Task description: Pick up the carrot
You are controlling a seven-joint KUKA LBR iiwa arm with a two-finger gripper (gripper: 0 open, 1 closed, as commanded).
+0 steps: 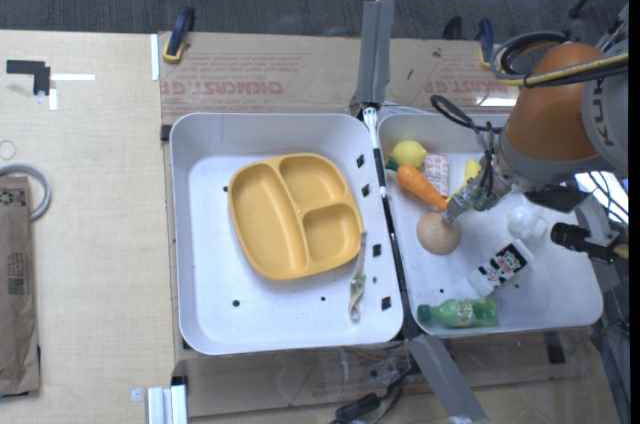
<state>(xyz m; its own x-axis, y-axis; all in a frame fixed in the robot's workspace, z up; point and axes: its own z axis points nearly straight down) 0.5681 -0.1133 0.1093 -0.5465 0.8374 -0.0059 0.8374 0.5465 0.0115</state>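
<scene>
The orange carrot [421, 188] lies slantwise in the upper left of the right bin [560, 317], its thick end toward the bin's left wall. My gripper [465, 205] hangs low just right of the carrot's thin end, above a tan ball [436, 234]. The arm's orange band [556, 107] and grey wrist reach in from the right and hide the bin's upper right corner. I see nothing lifted off the bin floor.
Around the carrot lie a yellow lemon [408, 152], a pink-and-white packet [437, 171] and a small yellow piece [472, 170]. A green bottle [458, 313], a black-and-white item [503, 264] and a white object [530, 224] lie nearer. The left bin [200, 292] holds a yellow divided plate [295, 214].
</scene>
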